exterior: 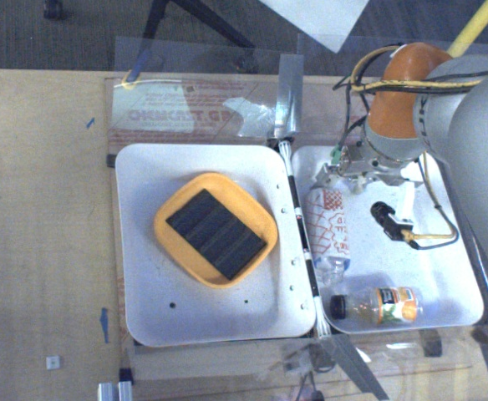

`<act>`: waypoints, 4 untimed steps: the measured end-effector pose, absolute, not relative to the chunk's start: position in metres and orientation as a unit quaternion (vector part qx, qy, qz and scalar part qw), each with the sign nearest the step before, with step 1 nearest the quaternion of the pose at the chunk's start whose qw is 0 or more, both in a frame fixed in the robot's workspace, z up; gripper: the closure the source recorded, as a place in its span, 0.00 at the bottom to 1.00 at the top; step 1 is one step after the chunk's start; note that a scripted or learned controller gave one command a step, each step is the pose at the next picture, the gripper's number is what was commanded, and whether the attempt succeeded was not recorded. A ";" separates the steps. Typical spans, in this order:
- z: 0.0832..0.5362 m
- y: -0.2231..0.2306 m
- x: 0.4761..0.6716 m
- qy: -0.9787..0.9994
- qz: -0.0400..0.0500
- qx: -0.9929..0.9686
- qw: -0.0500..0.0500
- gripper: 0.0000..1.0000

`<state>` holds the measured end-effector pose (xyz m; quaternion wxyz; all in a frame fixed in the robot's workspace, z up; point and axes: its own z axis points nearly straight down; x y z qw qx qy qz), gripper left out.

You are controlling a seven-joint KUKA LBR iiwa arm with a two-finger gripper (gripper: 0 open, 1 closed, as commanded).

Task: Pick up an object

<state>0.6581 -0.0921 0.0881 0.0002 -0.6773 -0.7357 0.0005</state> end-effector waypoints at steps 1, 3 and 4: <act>0.099 -0.091 0.660 -0.736 -0.001 -0.677 -0.001 1.00; 0.110 -0.091 0.661 -0.736 -0.001 -0.676 -0.003 1.00; 0.110 -0.091 0.661 -0.737 -0.001 -0.676 -0.003 0.00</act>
